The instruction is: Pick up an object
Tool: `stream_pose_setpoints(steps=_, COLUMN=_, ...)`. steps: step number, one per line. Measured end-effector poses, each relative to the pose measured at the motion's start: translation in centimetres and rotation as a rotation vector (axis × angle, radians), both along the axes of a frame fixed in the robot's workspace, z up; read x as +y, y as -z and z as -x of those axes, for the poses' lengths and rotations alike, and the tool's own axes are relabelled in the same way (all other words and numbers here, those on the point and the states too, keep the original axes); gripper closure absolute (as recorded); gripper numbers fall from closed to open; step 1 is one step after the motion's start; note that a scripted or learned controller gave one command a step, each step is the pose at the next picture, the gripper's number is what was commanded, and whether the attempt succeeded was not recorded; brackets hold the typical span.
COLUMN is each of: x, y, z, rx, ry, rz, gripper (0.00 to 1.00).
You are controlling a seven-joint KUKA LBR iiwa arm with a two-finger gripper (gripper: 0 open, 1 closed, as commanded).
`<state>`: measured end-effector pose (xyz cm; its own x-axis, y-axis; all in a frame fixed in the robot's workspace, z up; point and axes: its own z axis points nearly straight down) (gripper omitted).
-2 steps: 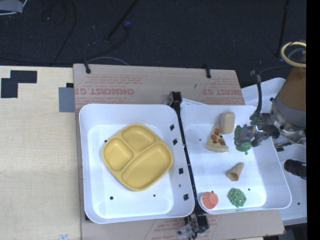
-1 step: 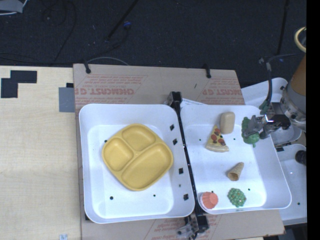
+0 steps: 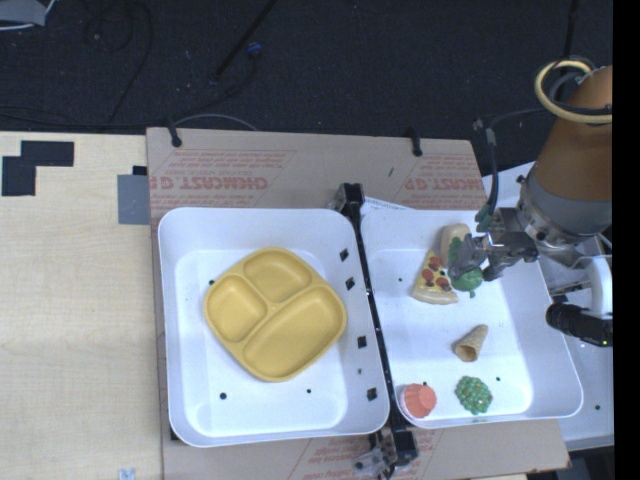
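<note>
The arm (image 3: 575,158) is a thick rounded column, orange-brown above and grey below, with a pale yellow ring around its top. A thin dark cable runs down its left side. At its lower end sits a small cluster of dark metal parts, the claw (image 3: 478,256), with green-tinted bits.

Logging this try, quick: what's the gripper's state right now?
Gripper: over the right bin, at a green toy beside the pizza slice; grasp cannot be told.

Bright even overhead light, white bins (image 3: 255,230) nearly washed out, soft faint shadows, dark murky background, slightly grainy
</note>
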<state>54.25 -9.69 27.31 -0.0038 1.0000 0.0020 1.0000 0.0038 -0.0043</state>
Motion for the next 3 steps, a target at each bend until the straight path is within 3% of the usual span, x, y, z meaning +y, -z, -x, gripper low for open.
stream_pose_setpoints(steps=1, x=4.8, y=1.2, z=-2.3, rx=-0.001, ry=0.0, rz=0.001, gripper=1.0)
stream_pose_setpoints(steps=3, x=14.4, y=1.8, z=-4.7, rx=-0.002, ry=-0.001, rz=0.001, gripper=1.0)
